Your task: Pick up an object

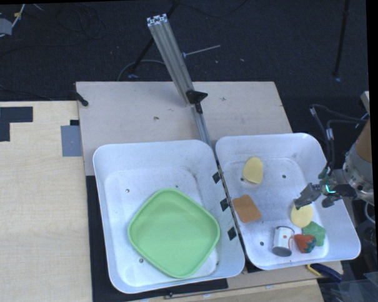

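Five small objects lie in the right bin (273, 146). A pale yellow oval piece (302, 215), long axis running roughly from the bin's right edge toward its centre, sits near the right edge with the gripper (308, 196) directly over its upper end; whether the jaws are spread or pressed together cannot be told, and nothing is seen between them. Touching that piece on its near side is a green block (316, 231), with a red piece (303, 242) against it and a small white can (282, 241) lying tilted beside, all toward the near right corner. A brown square sponge (246, 208) lies by the left wall, and a yellow wedge (253, 170) farther back. The left bin (114, 160) holds one green square plate (174, 232), turned diamond-wise.
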Robot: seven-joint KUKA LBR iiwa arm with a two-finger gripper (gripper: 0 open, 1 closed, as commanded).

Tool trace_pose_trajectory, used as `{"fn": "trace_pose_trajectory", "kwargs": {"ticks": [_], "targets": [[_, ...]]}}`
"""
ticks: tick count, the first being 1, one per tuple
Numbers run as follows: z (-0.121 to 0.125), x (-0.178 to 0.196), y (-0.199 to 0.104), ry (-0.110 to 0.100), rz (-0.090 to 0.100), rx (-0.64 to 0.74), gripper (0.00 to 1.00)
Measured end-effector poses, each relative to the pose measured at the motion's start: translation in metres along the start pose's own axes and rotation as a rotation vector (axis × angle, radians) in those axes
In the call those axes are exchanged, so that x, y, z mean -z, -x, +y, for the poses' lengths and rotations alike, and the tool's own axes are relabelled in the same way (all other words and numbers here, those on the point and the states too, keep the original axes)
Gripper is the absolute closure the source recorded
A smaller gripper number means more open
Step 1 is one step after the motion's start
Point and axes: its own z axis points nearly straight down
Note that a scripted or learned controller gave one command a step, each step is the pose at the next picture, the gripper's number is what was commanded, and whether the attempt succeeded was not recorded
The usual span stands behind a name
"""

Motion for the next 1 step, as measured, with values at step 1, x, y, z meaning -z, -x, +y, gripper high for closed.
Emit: {"fn": "trace_pose_trajectory", "kwargs": {"ticks": [1], "targets": [[0.0000,0.0000,0.0000,0.000,0.000,0.000,0.00]]}}
